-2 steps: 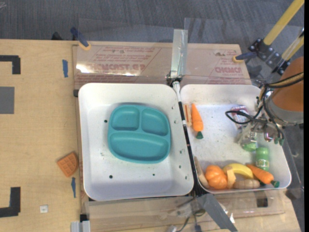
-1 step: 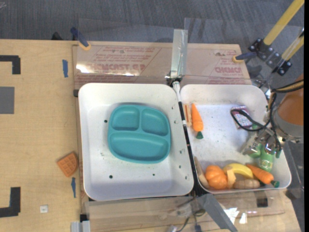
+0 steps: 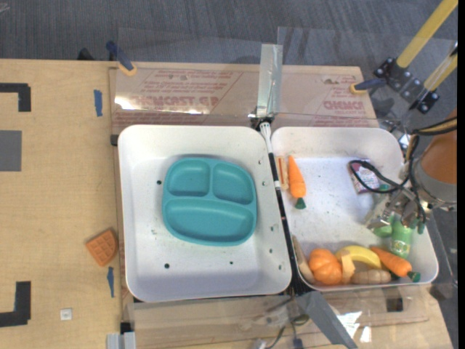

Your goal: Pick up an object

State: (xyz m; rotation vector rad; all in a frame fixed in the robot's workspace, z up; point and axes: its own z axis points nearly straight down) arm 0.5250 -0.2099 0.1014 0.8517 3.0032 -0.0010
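toys fill the right bin (image 3: 341,195): a carrot (image 3: 295,178) lies near its left wall, pointing up and down the view, and a dark wrapper (image 3: 365,176) sits toward the upper right. along the near wall lie a small pumpkin (image 3: 325,265), a banana (image 3: 361,254), a tan piece (image 3: 369,275) just below the banana, and a second carrot (image 3: 397,263) at the right end, all close together or touching. a green bottle (image 3: 401,238) stands just above that second carrot, beside the bin's right wall.

the gripper (image 3: 396,213) hangs low over the right side of this bin, its metal parts just above and touching or overlapping the green bottle from this angle. whether its fingers are spread or closed, and whether anything sits between them, cannot be told; the parts blur together with the bottle. the orange band (image 3: 441,162) of the arm shows at the right edge.

the left bin (image 3: 145,151) bears a teal plate (image 3: 210,201) with three compartments, lying near its middle. on the bench (image 3: 51,195) to the left of that bin rests a small orange waffle piece (image 3: 102,247), well apart from everything else.
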